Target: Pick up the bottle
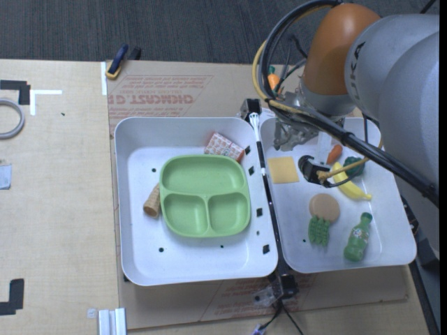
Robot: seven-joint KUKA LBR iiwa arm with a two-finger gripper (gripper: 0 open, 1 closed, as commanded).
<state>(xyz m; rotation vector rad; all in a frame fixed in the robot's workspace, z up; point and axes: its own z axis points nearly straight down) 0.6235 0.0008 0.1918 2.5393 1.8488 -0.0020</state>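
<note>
We see the bottle (357, 237) lying well below-right of our claw (292, 137), neck slanting up-right; whether the claw is spread, we cannot tell.

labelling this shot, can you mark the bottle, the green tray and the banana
bottle (357, 238), camera view, middle of its green body
green tray (205, 172), camera view, floor of its large top compartment
banana (351, 188), camera view, middle of the yellow fruit
</note>
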